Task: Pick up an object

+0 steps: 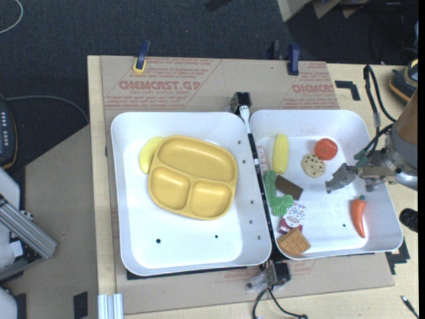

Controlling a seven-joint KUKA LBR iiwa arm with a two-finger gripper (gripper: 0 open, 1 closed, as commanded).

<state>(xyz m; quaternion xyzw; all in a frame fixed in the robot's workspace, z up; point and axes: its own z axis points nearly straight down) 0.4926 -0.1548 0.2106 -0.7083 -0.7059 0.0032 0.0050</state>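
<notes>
Toward the right of the frame, inside the right-hand shallow white bin [319, 119], lie the candidates: an orange toy carrot [358, 216] at lower right, a round speckled cookie [313, 165], a red tomato [326, 149] and a yellow corn cob [281, 152]; the grey two-finger gripper [350, 178] hangs just above the carrot, jaws parted, gripping nothing; the left bin [133, 244] bears a yellow compartment tray [192, 177].

A robotics lab or test cell, by the look of it: a brown board bench top [199, 78] printed with a maker's name is held by a yellow clamp [140, 64] and a blue clamp [293, 60], with loose black cables [372, 102] and dark carpet [99, 12] around.
</notes>
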